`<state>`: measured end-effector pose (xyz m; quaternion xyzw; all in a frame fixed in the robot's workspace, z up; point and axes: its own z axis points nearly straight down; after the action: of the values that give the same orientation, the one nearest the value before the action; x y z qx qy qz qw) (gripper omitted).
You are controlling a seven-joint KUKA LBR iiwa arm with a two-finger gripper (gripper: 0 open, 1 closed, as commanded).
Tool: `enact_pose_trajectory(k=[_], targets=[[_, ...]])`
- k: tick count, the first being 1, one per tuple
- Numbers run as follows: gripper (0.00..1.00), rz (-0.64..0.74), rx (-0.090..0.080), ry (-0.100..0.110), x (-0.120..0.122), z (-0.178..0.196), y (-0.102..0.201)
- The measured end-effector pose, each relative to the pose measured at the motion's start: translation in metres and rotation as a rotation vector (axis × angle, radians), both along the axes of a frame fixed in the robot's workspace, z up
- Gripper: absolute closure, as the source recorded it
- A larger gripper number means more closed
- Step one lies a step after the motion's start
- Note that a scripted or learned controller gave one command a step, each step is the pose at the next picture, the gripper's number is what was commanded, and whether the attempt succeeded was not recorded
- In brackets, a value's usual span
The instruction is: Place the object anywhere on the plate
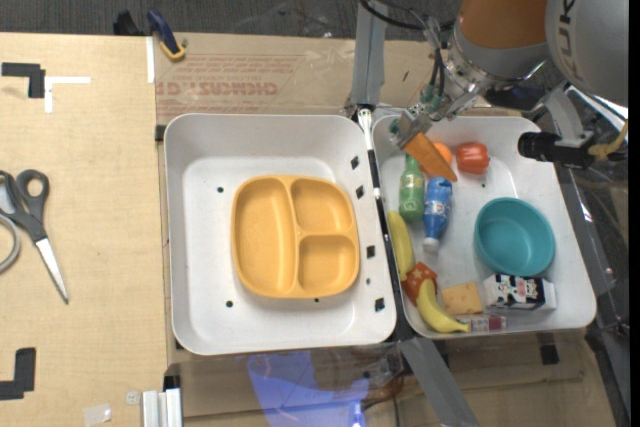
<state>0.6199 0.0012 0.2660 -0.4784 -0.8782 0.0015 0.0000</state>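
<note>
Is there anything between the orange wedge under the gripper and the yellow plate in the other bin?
Only the two bins' adjoining walls separate them. The orange wedge lies at the right bin's far left, just below the gripper; the yellow plate sits alone in the left bin. Lifting over the walls looks enough.

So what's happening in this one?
A robot arm reaches into the right bin, its gripper low over an orange carrot-like piece near the bin's back left corner. Bottles, bananas, a tomato and a teal bowl lie around it. The yellow divided plate waits in the left bin with nothing on it.
</note>
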Motion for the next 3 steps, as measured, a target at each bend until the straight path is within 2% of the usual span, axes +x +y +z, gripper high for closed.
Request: enact_pose_trajectory(k=[1, 2, 3], targets=[[1.00, 0.049, 0.002, 0.001, -0.0560, -0.0757, 0.0725], [0.00, 0.048, 0.001, 0.001, -0.0558, -0.0754, 0.0720], [0.00, 0.048, 0.001, 0.001, -0.0558, -0.0754, 0.0720]])
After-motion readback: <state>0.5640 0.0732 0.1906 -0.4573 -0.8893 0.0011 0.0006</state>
